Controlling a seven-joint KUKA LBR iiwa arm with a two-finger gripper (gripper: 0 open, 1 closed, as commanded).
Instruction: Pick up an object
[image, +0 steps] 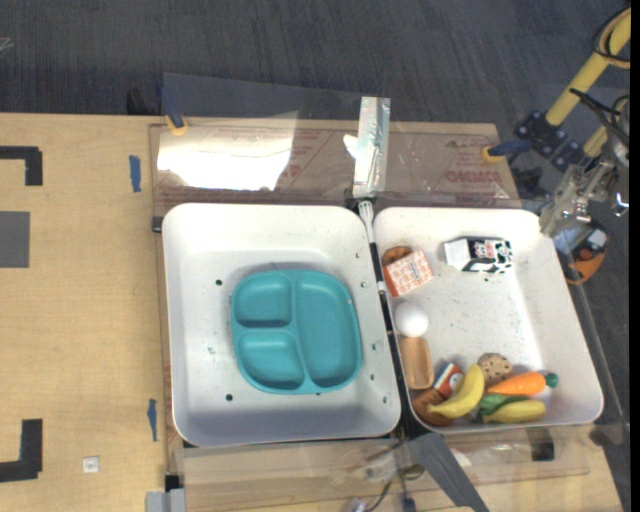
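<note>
The right bin (560, 300) holds several toy foods. A white carton with black patches (478, 253) lies near its far side, with an orange-pink box (408, 271) to its left. Below that box sit a white ball (412, 323) and a tan bun (416, 362). Along the near edge a banana (460, 395), a cookie (492, 365), a carrot (517, 384) and a yellow piece (515, 410) crowd together. My gripper (578, 210) hangs outside the bin's far right corner, apart from every object.
A teal divided plate (297, 330) lies in the left bin (190, 300). A clear upright panel (372, 145) stands behind the wall between the bins. Yellow and black hardware (570, 100) sits at the upper right, and wooden bench boards (70, 300) lie to the left.
</note>
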